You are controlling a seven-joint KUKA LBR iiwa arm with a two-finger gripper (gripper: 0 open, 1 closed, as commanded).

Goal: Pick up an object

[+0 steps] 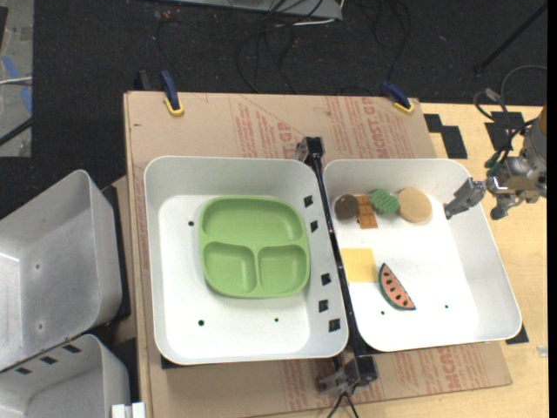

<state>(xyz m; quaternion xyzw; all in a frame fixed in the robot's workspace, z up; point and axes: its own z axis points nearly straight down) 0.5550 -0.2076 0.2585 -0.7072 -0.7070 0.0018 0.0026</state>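
While the fingers stand apart with nothing between them, they sit at the right edge of the right bin, up toward its far right corner. One finger pokes in over the rim; the other is outside it, over the surface. No contact with any object. Wrist and cabling come in from the right, off the surface's right edge.

Right bin contents, all loose on the floor:
- tan round piece, near the far edge, closest item to the fingers but apart from them
- green ridged piece, touching the tan one on its left
- small orange-brown block, tucked just under the green piece
- dark brown round piece, far left corner, right beside the block
- yellow flat square, against the left edge, about midway along it
- watermelon slice, just beside the yellow square's near right corner, rind side facing the left edge

Far-edge group is bunched in a row; square and slice are a separate pair, well apart from the fingers.

Left bin: one green divided plate, roughly centred, three compartments, one long and two smaller.

Both bins sit side by side on the cardboard-covered surface, touching along a black divider strip. Two blue-and-yellow clamps hold the cardboard at the far edge. Grey tubs stand off the surface's left edge.
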